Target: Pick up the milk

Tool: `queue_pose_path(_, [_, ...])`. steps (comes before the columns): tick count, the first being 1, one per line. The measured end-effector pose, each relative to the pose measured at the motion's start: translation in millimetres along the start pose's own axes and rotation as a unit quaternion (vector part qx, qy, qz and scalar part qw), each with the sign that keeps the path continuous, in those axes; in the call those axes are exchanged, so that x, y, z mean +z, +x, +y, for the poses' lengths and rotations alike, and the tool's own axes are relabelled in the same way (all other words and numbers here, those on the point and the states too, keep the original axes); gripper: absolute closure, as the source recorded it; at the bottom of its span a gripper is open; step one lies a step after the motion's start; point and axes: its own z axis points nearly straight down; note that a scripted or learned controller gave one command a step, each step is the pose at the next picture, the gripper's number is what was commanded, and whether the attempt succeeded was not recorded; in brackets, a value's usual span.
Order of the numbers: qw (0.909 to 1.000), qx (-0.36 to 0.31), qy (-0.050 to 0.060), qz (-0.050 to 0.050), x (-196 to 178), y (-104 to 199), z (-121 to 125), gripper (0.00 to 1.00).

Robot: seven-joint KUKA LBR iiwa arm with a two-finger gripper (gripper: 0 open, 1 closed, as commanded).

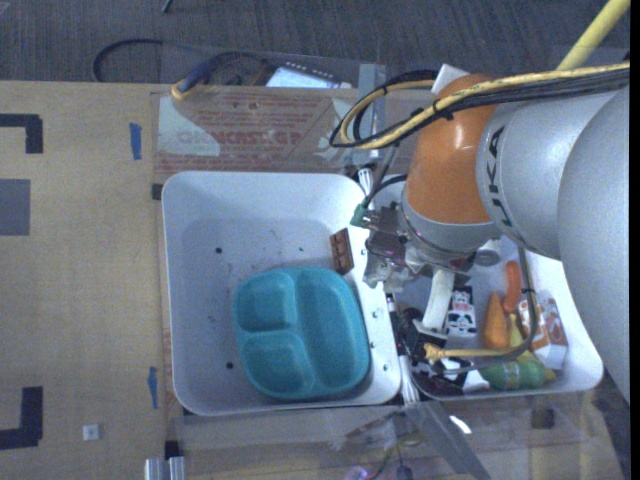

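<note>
The milk (459,313) is a small white carton with black cow markings. It lies in the right bin (585,368), just below the arm's orange band. My gripper (392,268) hangs under the wrist at the right bin's left edge, to the left of the milk. The wrist hides most of the gripper. Nothing shows between the gripper and the milk that tells of a hold.
A teal divided plate (300,333) lies in the left bin (200,228), with a small brown block (342,251) at that bin's right wall. Beside the milk lie an orange carrot-like piece (495,323), a green item (515,374) and an orange-and-white carton (546,330).
</note>
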Motion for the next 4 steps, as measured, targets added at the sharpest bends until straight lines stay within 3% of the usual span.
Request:
queue_pose_path(1, [1.0000,0.005,0.002,0.000,27,-53,-12,1.00])
queue_pose_path(2, [0.9458,0.325,0.001,-0.001,-36,58,-52,1.00])
queue_pose_path(3, [0.9033,0.429,0.000,0.000,-83,42,-21,1.00])
queue_pose_path(4, [0.9194,0.393,0.001,0.000,-41,87,-61,1.00])
